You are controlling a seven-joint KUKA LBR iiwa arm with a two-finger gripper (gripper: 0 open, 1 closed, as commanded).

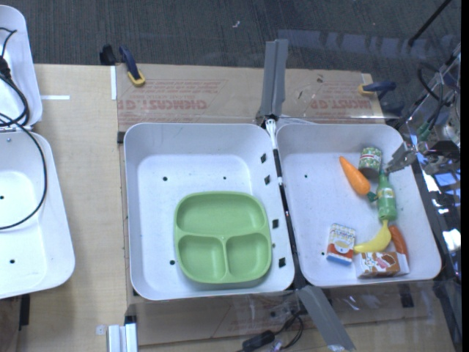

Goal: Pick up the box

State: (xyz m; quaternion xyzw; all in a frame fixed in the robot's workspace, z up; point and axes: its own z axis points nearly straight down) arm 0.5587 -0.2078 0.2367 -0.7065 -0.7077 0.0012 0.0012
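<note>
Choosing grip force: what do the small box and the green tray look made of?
The box looks like printed cardboard with a matte finish: flat faces, crisp edges, though the blur leaves it uncertain. The green tray looks like moulded plastic, with a smooth dull sheen and rounded compartments.

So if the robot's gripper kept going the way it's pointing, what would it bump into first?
The gripper points left and down into the right bin. Going straight on, it would probably meet the small can first, then the carrot. Depth is hard to judge from above, so it might pass over them.
</note>
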